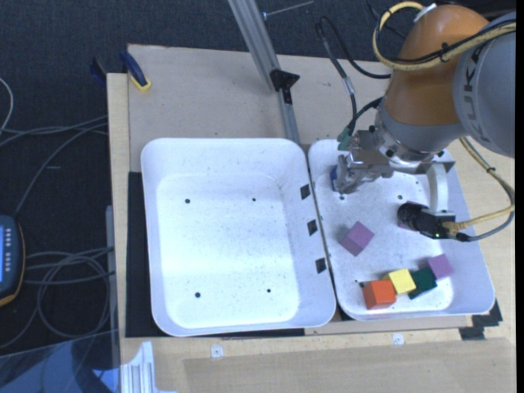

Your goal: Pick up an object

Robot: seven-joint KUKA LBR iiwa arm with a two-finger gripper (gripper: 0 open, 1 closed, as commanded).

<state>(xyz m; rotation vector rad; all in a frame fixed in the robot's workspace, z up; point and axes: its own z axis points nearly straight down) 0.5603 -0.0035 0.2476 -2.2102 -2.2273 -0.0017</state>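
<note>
Several small blocks lie in the right bin (467, 289). A purple cube (356, 238) sits alone near the bin's left side. Along the front edge rest an orange block (379, 293), a yellow block (402, 281), a dark green block (423, 279) and a small purple block (440, 265). My gripper (345, 180) hangs over the back left part of the right bin, a short way behind the purple cube. Nothing shows between its fingers. The arm's orange band and grey wrist hide the bin's back right part.
The left bin (225, 236) lies beside the right one, with black clips along the shared rim. A slanted metal pole (262, 51) rises behind the bins. A black cylinder with cables (422, 219) hangs off the wrist over the right bin.
</note>
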